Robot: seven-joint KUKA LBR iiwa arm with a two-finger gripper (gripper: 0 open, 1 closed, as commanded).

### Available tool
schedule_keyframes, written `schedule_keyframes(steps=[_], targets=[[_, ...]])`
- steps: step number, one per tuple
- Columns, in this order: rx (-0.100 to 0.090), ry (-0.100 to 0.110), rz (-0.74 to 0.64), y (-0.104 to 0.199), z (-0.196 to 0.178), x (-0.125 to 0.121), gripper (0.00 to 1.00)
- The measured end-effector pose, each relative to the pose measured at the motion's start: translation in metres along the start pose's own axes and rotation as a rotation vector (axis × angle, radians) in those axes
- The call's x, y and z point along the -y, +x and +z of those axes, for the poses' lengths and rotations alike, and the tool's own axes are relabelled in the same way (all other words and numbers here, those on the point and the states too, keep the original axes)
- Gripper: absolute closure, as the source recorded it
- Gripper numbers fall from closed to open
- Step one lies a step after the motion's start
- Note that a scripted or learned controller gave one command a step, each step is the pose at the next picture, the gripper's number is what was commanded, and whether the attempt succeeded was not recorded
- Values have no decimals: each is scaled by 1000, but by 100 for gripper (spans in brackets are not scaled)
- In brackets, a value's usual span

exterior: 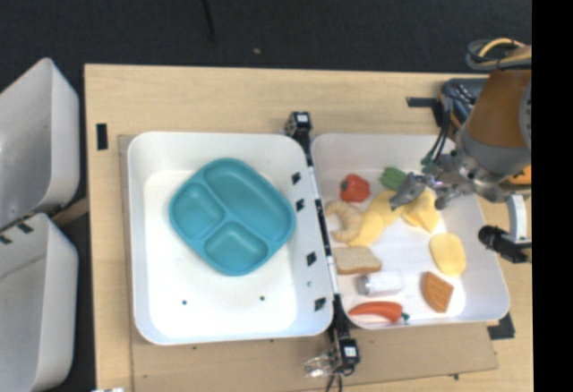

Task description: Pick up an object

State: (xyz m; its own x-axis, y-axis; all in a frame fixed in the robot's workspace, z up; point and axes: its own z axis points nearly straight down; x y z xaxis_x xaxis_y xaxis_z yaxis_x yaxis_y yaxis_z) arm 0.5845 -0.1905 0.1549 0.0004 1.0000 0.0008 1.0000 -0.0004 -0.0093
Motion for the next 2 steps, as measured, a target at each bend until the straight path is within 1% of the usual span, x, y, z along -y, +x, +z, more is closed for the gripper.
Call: schedule_keyframes(steps=[1, 2], targets=[[3, -7, 2, -2, 54, -1, 0], [4, -10, 4, -4, 43, -2, 100]])
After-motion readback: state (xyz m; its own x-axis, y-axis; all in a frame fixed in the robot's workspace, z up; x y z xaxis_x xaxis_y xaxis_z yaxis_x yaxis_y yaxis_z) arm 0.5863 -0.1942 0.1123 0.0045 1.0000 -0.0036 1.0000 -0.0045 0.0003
